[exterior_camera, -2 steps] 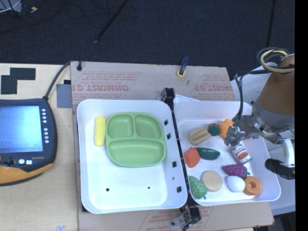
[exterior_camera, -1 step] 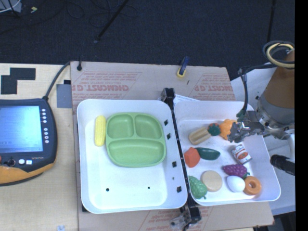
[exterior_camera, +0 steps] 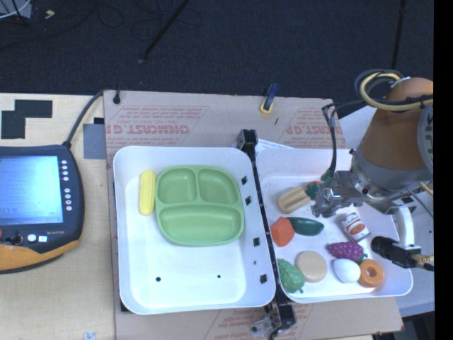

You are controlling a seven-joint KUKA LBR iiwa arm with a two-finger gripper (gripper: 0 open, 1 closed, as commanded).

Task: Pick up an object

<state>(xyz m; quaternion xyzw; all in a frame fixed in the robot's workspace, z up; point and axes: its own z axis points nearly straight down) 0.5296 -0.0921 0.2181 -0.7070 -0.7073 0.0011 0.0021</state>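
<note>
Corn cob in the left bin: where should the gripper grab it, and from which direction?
Probably best at mid-length on the corn cob, coming straight down with fingers closing across its narrow width. It lies flat and lengthwise beside the green plate, which sits close on one side, leaving little room there.

Cardboard sheet (exterior_camera: 185, 125) under the bins, far strip: red printed lettering inside a lozenge outline, seen upside down; it appears to read "CHICAGO", followed by a couple of letters too soft to fix.
Cardboard sheet, far strip to the right: the same red mark repeats, partly cut off by the arm; only its closing letters show, and they are unclear.
Cardboard sheet, near edge: faint red print again, too small to read.
Small can (exterior_camera: 354, 227) in the right bin: red-and-white label, wording illegible.
Handheld pendant (exterior_camera: 37, 202) on the desk: lit screen, content too blurred to read.
</note>
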